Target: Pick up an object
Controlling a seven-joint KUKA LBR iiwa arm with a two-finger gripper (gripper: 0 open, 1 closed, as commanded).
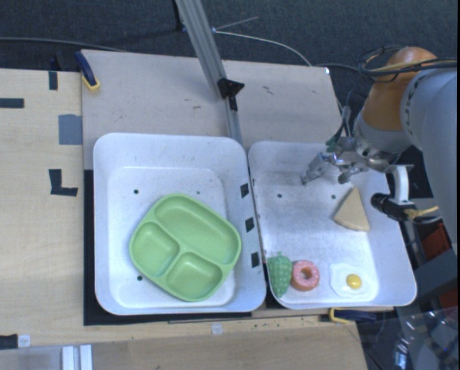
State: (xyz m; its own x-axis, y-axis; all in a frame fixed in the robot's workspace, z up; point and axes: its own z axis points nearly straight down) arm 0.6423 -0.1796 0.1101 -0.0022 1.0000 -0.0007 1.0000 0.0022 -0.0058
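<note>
Robot lab, bench (160,99), white bins (106,206)

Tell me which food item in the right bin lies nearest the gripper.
The tan wedge, just below the gripper; the other three items sit along the bin's near edge.

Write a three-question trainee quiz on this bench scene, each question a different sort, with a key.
1. True or false: the green three-compartment plastic tray lies in the left white bin.
2. Which lies nearest the two-finger gripper? A) tan cheese-like wedge B) pink frosted toy doughnut C) toy fried egg
3. Fill in: beside the doughnut, at the right white bin's near-left corner, lies a small ____ bumpy toy.

Key: 1 true; 2 A; 3 green.
</note>
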